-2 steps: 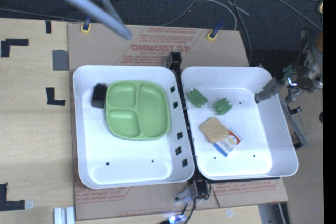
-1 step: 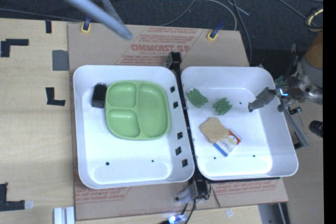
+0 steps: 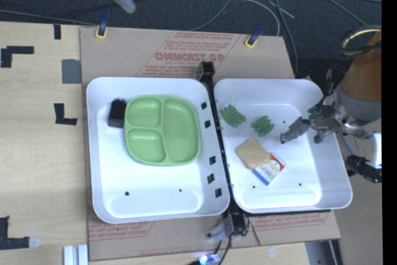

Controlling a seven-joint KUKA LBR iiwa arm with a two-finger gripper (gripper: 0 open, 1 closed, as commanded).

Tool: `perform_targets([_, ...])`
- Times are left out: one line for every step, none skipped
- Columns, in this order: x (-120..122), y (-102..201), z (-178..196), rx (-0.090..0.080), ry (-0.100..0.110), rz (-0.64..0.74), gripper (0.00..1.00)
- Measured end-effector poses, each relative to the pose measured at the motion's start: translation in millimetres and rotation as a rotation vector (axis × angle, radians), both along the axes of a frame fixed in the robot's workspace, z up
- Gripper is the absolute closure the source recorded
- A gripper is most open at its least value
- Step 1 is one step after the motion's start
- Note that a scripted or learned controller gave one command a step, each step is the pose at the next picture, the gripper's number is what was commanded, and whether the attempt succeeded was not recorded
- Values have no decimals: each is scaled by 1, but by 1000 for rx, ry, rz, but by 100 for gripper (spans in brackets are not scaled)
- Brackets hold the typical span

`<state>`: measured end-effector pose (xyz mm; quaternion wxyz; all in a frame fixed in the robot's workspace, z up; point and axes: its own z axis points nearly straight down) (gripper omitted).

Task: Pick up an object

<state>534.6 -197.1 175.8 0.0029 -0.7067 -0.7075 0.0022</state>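
Right bin [image 3: 310, 89] contents, count 4: two green leafy pieces, one tan sponge-like slab, one small packet.
- Green piece one [image 3: 233, 115]: upper left of bin floor, near the divider between bins.
- Green piece two [image 3: 262, 126]: just right of the first, apart from it.
- Tan slab [image 3: 251, 152]: mid-floor, below both greens.
- Packet [image 3: 269, 170], white with red and blue: touching the slab's lower right corner, partly tucked under or against it, cannot tell which.

Left bin [image 3: 99, 152] contents, count 2:
- One green three-compartment plate [image 3: 163, 130], flat, centred toward the upper half.
- One small black block [image 3: 116, 112], touching or just beside the plate's left rim.

Gripper [image 3: 291, 133]: over the right side of the right bin, reaching in from the right, tilted so the tip points left and slightly down toward the bin floor. Nothing visible between the fingers; open or closed, cannot tell at this resolution. Near green piece two, not touching it.

Arm: grey wrist with orange band [image 3: 365, 74] sitting above the bin's right rim.

Both bins side by side on cardboard sheet [image 3: 186, 53], two yellow-blue clamps at its top edge.
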Motion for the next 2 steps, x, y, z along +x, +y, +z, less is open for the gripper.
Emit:
perform_targets([8,3,-50,-1,-2,0,0])
perform_targets([9,3,-37,0,-5,1,100])
